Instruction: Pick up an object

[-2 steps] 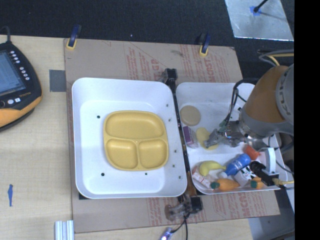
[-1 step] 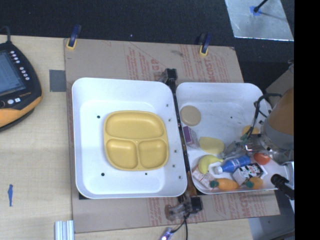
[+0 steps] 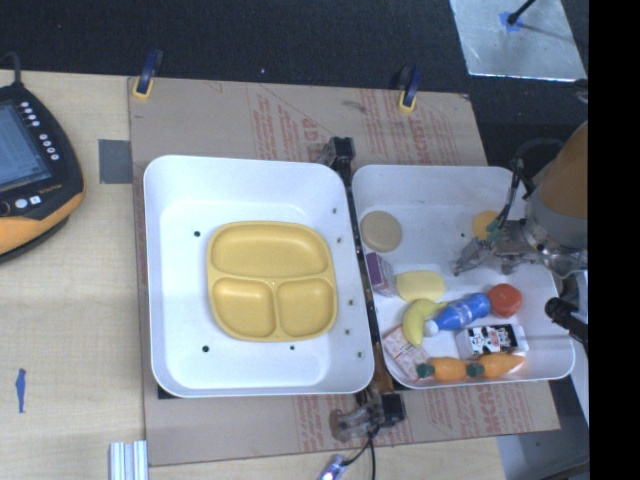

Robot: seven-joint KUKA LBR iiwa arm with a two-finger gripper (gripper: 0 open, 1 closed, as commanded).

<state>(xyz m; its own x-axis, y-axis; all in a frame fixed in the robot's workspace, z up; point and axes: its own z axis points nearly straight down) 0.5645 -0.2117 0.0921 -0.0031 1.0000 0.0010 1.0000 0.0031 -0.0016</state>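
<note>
While the arm reached in from the right, its tool [image 3: 490, 250] hung low over the right bin [image 3: 440, 180], near that bin's far right wall, with the two fingers spread apart and nothing between them. Just behind the tool sat a small yellow thing [image 3: 485, 222], partly hidden by the fingers, so I could not say what it was. Below the tool lay the rest of the pile: a red ball [image 3: 505, 298], a blue bottle [image 3: 462, 313] leaning against a banana [image 3: 417, 319], a pale yellow lump [image 3: 420, 285], a round tan disc [image 3: 381, 231], a black-and-white carton [image 3: 491, 340] and a carrot [image 3: 470, 369] along the near wall. The left bin [image 3: 170, 268] held a yellow divided plate [image 3: 272, 278]. To my eye the trouble lay in how tightly things were packed. If the tool came down on the red ball, the ball could roll away from the fingers; if it aimed for the bottle, a finger could land on the banana or the carton and push the lot aside. The bin wall was close on the right, so a finger could also catch on it. The yellow thing looked small and sat near the wall, which seemed an awkward spot to close on cleanly.
</note>
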